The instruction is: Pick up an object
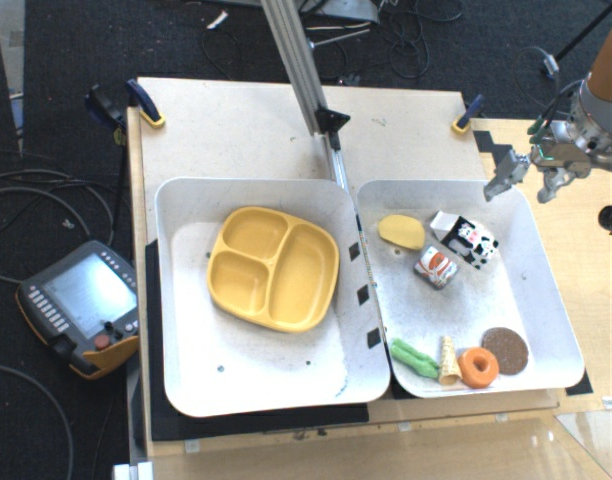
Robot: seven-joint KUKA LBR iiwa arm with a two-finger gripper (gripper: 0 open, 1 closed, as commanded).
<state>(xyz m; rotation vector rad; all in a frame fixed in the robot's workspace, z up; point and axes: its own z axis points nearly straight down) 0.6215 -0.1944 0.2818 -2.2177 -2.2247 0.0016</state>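
Camera view: tool (527, 180) spread wide, holding nothing, above the right bin's (552, 298) glossy orange ring (478, 366).

The arm reaches in from the right, its pincer (527, 179) spread open, gripping nothing.

Yellow plate (274, 268) in left bin (186, 368)
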